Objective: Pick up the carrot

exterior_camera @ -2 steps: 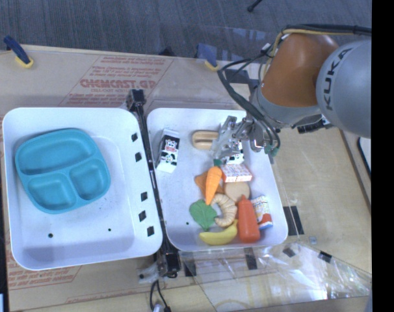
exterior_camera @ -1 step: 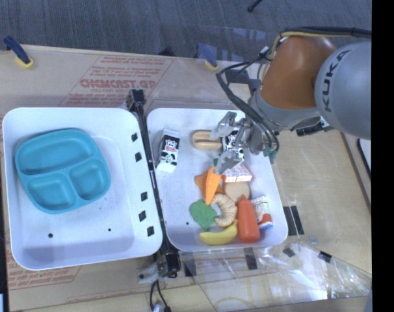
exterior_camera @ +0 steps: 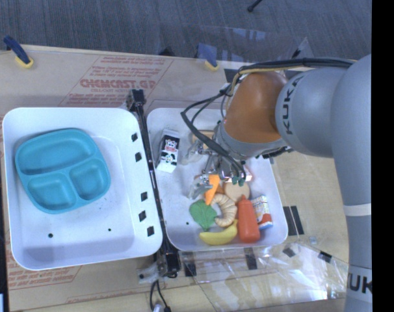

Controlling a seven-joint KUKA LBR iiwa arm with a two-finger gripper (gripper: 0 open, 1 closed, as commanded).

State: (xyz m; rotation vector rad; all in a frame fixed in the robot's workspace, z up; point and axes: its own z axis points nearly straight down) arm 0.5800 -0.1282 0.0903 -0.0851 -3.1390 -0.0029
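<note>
At the far left of the cardboard-covered worktop (exterior_camera: 119, 77) a yellow-and-blue clamp (exterior_camera: 18, 52) grips the edge. The left shallow white plastic bin (exterior_camera: 73, 246) holds a turquoise three-compartment plastic tray (exterior_camera: 62, 169), lying flat in the bin's upper left part. A black divider strip (exterior_camera: 147, 174) runs between this bin and the right shallow white plastic bin (exterior_camera: 177, 239).

In the right bin, nearest the divider, a small black-and-white printed carton (exterior_camera: 169, 151) lies well apart from the rest. Further right the toys are heaped together: a green leafy plastic vegetable (exterior_camera: 202, 214), a yellow plastic banana (exterior_camera: 218, 236) along the front wall, a tan ridged croissant-shaped toy (exterior_camera: 225, 208), a red plastic bottle-shaped toy (exterior_camera: 248, 221) and a small white packet with red and blue print (exterior_camera: 262, 212) at the right wall.

The small orange plastic carrot (exterior_camera: 212, 189) sits at the top of this heap, tilted, just above the croissant toy and beside the green vegetable. It looks short, tapered and smooth, likely light and a little slippery.

The gripper (exterior_camera: 220, 174), metal-fingered beneath the grey arm's orange wrist band (exterior_camera: 252, 109), hangs right over the carrot. Whether its fingers are apart or closed, I cannot tell, and the carrot is not visibly between them.

This looks like the reach-and-grasp step, with lifting not yet done. The next move probably calls for settling squarely across the carrot's narrow body, closing firmly, then rising straight so neighbours are not dragged along.
</note>
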